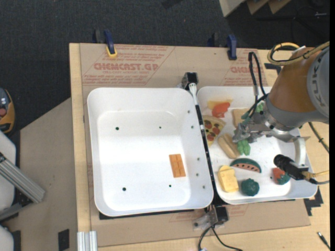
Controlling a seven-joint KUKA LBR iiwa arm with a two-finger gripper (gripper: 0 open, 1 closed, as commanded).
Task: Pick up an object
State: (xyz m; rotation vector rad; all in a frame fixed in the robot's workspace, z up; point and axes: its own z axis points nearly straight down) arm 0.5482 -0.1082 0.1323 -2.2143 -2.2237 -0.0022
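Grey arm (314,95) with orange band (black cables alongside).

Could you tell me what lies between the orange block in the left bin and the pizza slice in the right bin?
In the camera view, bare white floor of the left bin and the two bins' adjoining rims lie between the orange block and the pizza slice.

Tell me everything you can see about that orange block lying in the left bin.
The orange block is a small flat rectangle, matte, looking like wood or plastic, with a faint line running along its length. It lies flat on the floor of the left bin, toward the lower right part, its long side running nearly up and down the picture with a slight tilt. Nothing touches it except the bin floor, and it sits alone, well apart from the gripper over the right bin.
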